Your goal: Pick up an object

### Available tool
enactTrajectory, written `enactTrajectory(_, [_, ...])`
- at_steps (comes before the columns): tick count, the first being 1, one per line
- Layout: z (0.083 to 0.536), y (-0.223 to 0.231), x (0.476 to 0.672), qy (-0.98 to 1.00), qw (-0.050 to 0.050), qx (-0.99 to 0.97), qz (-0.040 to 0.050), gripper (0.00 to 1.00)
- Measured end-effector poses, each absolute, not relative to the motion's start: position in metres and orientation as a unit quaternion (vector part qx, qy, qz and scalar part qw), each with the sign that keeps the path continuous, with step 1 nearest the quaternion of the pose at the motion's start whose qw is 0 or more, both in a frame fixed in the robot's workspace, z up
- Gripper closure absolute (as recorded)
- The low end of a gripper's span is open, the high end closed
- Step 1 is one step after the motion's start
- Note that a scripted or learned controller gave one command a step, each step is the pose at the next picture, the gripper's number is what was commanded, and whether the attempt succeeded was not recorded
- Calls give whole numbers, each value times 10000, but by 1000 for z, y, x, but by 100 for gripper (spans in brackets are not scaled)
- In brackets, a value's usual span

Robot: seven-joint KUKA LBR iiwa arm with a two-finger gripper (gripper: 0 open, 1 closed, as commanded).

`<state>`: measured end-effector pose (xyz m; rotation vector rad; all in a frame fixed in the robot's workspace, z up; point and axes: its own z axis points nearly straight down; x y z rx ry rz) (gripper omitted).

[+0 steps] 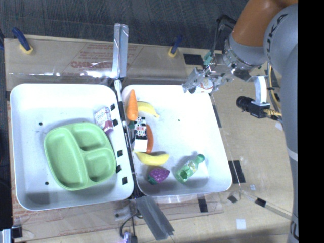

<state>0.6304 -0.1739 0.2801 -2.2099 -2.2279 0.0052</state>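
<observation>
Carrot [131, 105] left of claw [195, 83]

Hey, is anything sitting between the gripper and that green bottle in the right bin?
Nothing visible does. The gripper is over the right bin's far right corner, and the green bottle lies near the bin's front, with bare white floor between them. The bananas, carrot and grapes lie further left.

Your orange carrot [131, 106] lies along the right bin's left wall, far end. Just right sits a small yellow banana [147, 109].
</observation>
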Motion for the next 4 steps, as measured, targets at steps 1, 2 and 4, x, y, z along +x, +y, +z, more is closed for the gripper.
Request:
enactTrajectory(1, [171,-139,544,-7093,24,-7049,18,0])
enactTrajectory(2, [98,-94,507,-7069,-58,-7073,-50,0])
enactTrajectory(4, [232,-31,518,-7138,10,-7003,3,100])
